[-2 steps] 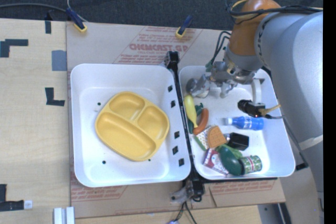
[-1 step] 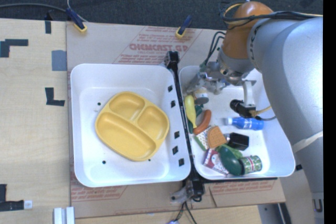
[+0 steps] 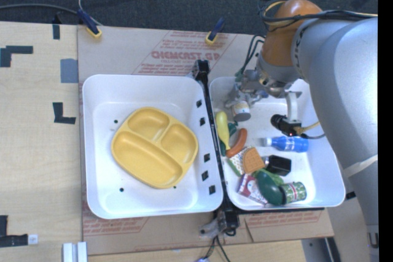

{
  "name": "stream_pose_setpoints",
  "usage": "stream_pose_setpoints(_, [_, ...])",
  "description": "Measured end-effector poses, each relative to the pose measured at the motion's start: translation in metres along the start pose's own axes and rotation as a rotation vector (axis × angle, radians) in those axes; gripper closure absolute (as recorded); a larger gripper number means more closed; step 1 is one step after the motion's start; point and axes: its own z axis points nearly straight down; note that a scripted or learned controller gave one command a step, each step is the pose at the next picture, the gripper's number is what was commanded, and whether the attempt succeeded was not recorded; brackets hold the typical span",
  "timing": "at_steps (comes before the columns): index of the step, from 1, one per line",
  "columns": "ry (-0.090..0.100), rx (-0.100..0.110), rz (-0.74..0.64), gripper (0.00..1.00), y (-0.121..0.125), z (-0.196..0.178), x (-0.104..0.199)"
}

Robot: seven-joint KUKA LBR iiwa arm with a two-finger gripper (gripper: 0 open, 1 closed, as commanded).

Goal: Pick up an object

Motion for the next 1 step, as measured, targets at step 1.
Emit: stream_pose_setpoints(1, [0.002,-0.003,-0.001,1.00,-0.0455,-0.1435,0.0332])
